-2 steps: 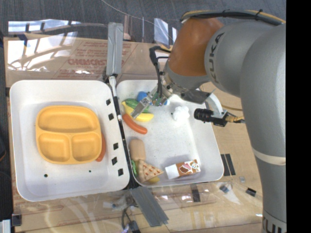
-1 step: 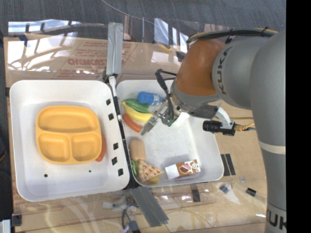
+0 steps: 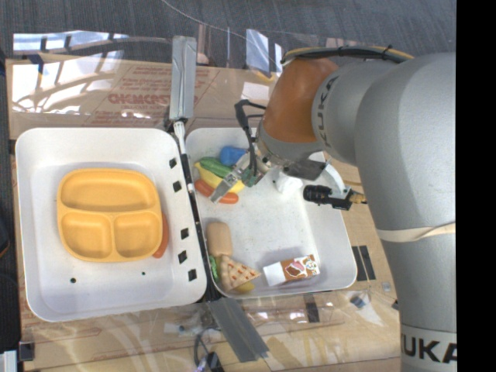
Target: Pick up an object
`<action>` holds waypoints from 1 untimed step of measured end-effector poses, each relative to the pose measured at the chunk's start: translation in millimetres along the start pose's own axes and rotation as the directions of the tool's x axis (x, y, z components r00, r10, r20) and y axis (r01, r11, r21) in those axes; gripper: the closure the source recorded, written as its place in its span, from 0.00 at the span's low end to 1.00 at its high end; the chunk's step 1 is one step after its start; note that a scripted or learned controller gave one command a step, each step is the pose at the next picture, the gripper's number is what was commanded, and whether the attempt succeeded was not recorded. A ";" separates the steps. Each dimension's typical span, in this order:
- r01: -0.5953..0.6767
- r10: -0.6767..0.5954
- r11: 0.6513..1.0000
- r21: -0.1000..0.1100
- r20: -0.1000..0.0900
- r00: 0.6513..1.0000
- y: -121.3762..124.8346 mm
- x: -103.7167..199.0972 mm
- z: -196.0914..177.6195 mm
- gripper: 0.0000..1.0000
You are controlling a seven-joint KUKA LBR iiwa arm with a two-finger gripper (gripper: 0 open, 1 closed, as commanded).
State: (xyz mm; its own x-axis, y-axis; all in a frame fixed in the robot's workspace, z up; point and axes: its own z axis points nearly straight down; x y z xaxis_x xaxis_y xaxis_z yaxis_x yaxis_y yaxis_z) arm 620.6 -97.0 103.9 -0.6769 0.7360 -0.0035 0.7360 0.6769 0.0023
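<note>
Grey steel fingers of the gripper (image 3: 230,183) hang low over the heap of toy food at the far left corner of the right bin (image 3: 335,242). They look slightly apart with nothing clearly between them, though that is hard to judge. Directly beneath the tips lie a yellow-green piece (image 3: 211,167) and an orange carrot-like piece (image 3: 223,197); a blue piece (image 3: 231,156) sits just behind. This looks like the approach step. Next, the tips must settle around one piece and close.
</note>
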 end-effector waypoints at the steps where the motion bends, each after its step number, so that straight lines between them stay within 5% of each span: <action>1: -0.267 0.267 0.964 0.001 -0.005 0.964 5.9 -8.7 5.6 0.00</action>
State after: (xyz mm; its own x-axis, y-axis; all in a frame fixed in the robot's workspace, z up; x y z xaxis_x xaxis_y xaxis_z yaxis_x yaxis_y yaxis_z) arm 630.8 -99.4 98.3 -0.4558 0.8901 0.0027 0.8901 0.4558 0.0026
